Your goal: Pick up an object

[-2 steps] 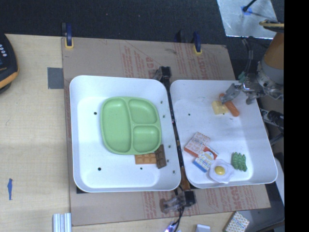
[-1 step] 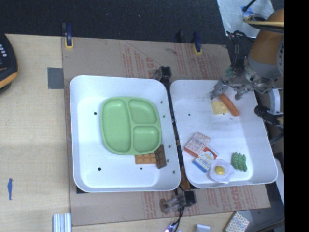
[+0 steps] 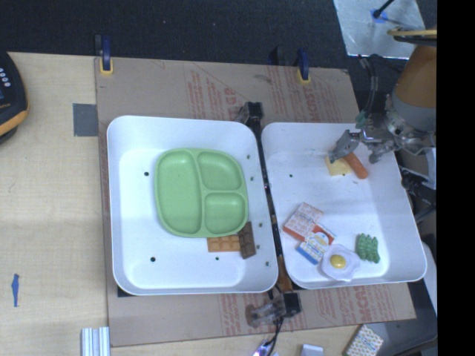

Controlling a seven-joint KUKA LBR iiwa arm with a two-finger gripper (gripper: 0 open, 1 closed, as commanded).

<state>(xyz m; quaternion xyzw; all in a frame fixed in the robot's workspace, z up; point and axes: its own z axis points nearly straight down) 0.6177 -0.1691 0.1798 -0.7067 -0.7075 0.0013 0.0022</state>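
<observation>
The gripper (image 3: 361, 145) hangs with its fingers spread apart over the far part of the right bin (image 3: 393, 221), and the carrot (image 3: 357, 167), with the cheese wedge (image 3: 338, 167) touching it, lies just below, slanting toward the bin's near-right side.

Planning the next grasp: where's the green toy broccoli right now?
The green broccoli lies in the right bin, near its front right corner, just right of the fried egg.
</observation>
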